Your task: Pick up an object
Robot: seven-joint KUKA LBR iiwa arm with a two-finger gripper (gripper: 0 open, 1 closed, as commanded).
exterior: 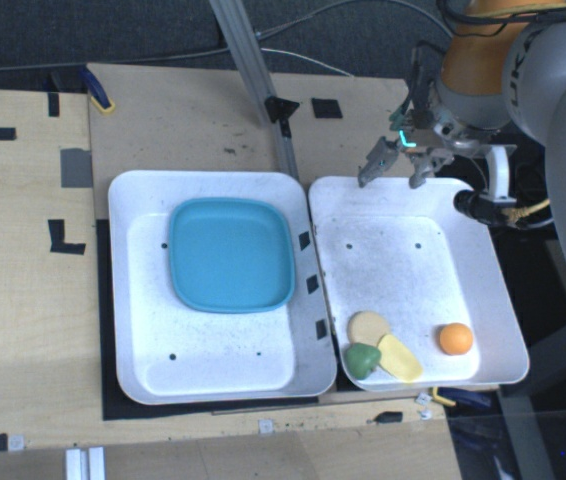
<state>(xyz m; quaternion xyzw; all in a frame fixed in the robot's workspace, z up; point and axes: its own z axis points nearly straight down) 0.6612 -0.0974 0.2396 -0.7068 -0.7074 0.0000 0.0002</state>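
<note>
Plainly, risk: the claw [395,172] hovers at the far rim of the right bin [483,268], well apart from every object, so a straight descent would likely meet bare bin floor or the rim.
Cause of a miss: the yellow piece [400,358], tan disc [368,326] and green piece [361,359] touch in a cluster at the near edge; fingers could straddle two or push them against the wall.
Easier target: the orange ball [454,339] sits alone nearby, but it may roll away.
Claw: fingers spread apart, released, holding nothing.
Left bin [133,268]: holds a blue plate [231,254].
</note>
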